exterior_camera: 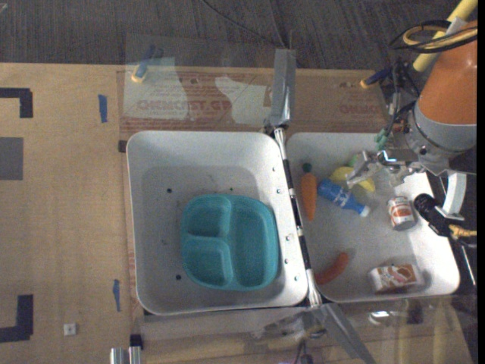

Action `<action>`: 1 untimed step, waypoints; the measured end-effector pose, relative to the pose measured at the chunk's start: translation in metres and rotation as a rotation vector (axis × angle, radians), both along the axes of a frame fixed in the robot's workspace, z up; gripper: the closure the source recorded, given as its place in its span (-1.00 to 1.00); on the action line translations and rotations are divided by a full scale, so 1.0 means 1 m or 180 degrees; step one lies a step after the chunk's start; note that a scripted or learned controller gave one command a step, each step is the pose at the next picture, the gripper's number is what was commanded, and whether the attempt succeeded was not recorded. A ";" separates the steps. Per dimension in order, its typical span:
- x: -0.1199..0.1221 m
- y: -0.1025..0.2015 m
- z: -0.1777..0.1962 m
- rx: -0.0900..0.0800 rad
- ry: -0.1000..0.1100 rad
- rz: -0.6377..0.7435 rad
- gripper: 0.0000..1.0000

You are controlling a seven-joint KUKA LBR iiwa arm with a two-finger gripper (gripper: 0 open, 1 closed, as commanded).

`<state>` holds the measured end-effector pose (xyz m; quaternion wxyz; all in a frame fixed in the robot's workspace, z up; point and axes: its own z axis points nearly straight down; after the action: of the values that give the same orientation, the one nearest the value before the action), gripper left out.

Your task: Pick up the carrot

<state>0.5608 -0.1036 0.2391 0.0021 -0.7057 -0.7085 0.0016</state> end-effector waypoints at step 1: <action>0.028 -0.030 -0.005 -0.0004 -0.0016 -0.0045 -1.00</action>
<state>0.5890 -0.1338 0.2346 -0.0001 -0.7107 -0.7035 0.0002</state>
